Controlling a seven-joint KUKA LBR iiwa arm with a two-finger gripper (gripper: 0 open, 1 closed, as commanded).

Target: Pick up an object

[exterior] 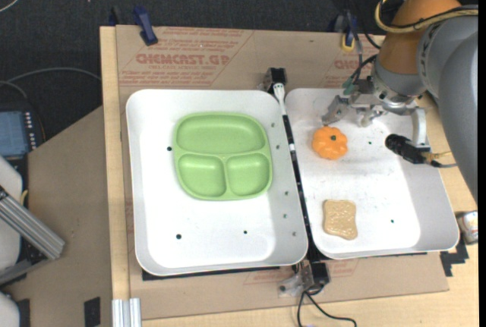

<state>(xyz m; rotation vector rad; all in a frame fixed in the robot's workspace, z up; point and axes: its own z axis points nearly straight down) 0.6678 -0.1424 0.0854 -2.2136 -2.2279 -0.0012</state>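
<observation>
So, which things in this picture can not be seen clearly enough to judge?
- Gripper, camera view: small and blurred against the right bin; its finger spacing cannot be judged.
- Gap between gripper and orange pumpkin toy: the slanted view does not show the height.
- Arm: cut off by the right edge.
- Tan toast-like piece: too small to identify surely.
- Green divided plate in the left bin: depth unclear.

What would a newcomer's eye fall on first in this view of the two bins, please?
Most striking is the pale green divided plate lying in the middle of the left bin. Next comes the small orange pumpkin-like toy near the top of the right bin, with a tan, bread-like piece lower down in the same bin. The arm's tool sits just above the orange toy, at the bin's far edge.
</observation>
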